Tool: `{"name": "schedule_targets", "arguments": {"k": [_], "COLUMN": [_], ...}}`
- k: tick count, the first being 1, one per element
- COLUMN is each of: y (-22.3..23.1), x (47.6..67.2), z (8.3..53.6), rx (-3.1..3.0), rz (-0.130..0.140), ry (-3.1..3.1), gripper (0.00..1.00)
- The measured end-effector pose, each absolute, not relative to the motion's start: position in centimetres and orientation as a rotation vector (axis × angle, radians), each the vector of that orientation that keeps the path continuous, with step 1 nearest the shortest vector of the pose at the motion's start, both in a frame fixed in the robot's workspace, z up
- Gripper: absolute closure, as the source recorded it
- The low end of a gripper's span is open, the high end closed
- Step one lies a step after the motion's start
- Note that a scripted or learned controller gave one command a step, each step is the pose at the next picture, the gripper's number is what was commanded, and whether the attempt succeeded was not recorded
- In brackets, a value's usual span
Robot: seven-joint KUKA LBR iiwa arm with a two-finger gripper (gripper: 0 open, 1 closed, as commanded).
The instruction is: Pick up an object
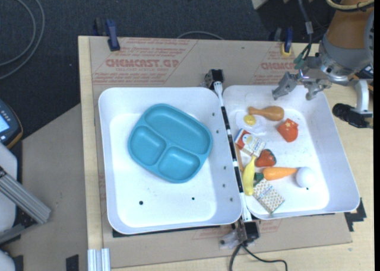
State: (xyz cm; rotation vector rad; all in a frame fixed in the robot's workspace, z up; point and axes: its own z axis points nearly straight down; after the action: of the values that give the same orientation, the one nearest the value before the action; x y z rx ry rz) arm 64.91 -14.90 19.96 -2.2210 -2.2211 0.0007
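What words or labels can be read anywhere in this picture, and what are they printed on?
"CHEMCAST GP": red print on the brown board under the bins, left of centre; only roughly legible.
The same red print repeats on the board's right part, cut off and blurred.
The smaller red lines beneath both are too small to read.
The small packet in the right bin bears print too blurred to read.

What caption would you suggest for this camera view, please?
Open gripper above the right bin of toy food; blue plate in the left bin.
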Motion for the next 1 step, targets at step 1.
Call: {"name": "schedule_targets", "arguments": {"k": [1], "y": [-15.49], "x": [66.76], "z": [9.28], "rx": [-2.219], "rz": [0.0], "ry": [-2.224], "gripper": [0.0]}}
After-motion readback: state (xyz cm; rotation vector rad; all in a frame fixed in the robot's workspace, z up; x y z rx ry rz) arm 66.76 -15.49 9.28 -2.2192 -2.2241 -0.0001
